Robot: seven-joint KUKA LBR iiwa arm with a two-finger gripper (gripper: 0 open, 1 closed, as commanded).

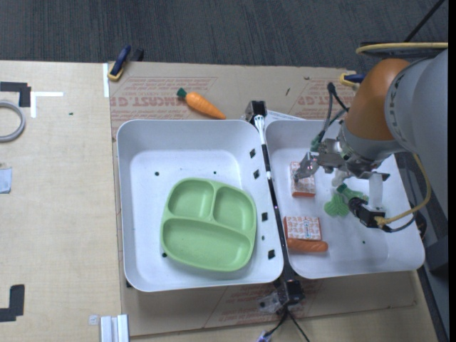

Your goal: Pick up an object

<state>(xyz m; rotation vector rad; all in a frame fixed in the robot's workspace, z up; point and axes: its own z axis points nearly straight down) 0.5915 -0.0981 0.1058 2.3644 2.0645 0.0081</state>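
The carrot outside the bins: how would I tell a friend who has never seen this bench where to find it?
Start at the left white bin, the one holding the green divided plate. Look just beyond its far edge, on the brown cardboard under the bins. There lies the carrot, orange with a small green top, the only toy lying outside both bins; the other small toys sit in the right bin.

The right bin (399, 251) held four small things. A small box (304, 179) with a red and white pattern lay at the far left part of the bin, near the wall between the two bins. A second box (303, 227) of the same pattern lay flat nearer to the camera. An orange sausage-like piece (308, 246) lay touching its near edge. A green leafy toy (336, 206) lay to the right, between the two boxes.
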